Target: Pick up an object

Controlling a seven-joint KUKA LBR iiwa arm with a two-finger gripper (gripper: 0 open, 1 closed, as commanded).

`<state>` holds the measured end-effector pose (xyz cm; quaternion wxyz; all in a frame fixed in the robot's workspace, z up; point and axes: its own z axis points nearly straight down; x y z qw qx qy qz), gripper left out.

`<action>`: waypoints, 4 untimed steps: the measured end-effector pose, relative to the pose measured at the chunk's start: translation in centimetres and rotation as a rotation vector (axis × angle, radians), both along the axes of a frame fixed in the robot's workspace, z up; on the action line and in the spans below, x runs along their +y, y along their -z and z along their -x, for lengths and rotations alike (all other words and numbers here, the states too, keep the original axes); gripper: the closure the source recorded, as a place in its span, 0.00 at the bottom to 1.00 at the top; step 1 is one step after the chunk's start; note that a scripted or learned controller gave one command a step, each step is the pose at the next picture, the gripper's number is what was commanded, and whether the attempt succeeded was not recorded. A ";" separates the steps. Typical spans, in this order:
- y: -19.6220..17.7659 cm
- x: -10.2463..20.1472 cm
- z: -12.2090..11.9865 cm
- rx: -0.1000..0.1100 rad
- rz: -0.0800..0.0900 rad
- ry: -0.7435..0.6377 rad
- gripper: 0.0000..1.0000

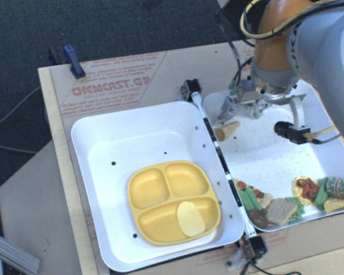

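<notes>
My gripper (238, 108) hangs low over the far left corner of the right bin (273, 156), under the arm's orange band. Just below it and to its left, a small tan food piece (228, 131) lies against the bin's left wall, apart from the gripper as far as I can tell. Along the near edge of that bin lies a cluster of toy foods: green pieces (250, 197), a brown slab (277, 211), a red and yellow item (306, 188) and a green can (338, 188).
The left bin (95, 146) holds a yellow divided plate (148, 190) with a pale yellow disc (189, 219) in its near compartment. The grey arm covers the right bin's far right side. A black clip (191, 87) sits where the bins meet.
</notes>
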<state>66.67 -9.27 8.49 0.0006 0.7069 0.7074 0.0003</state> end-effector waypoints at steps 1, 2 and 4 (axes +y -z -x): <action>0.0 -0.2 0.0 0.000 0.000 0.000 0.00; 0.0 0.1 0.0 0.001 0.000 0.000 0.00; 0.0 0.0 0.0 0.001 0.001 0.000 0.00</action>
